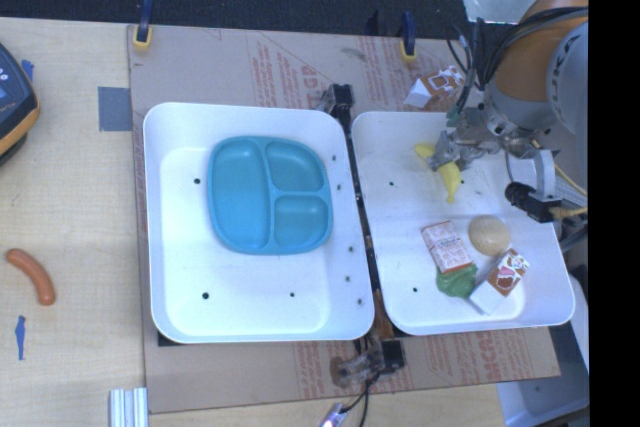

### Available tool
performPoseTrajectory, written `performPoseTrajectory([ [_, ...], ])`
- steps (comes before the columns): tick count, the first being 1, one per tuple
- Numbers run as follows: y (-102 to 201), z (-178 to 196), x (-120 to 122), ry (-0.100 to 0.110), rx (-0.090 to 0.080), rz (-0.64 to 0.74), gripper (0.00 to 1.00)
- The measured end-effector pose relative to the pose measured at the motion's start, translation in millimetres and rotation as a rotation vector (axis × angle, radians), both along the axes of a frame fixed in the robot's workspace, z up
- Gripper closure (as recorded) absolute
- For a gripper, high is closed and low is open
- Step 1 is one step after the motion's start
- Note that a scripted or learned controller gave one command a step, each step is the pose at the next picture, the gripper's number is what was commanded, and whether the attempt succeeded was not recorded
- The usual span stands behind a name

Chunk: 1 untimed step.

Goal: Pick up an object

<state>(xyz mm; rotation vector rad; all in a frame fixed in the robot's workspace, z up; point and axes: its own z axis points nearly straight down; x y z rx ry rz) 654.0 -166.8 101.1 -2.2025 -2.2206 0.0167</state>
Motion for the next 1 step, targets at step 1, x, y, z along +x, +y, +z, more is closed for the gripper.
performPoseTrajectory([
  [1,91.2,92.1,-27.0,-0.016,-0.002,-0.001,1.0],
])
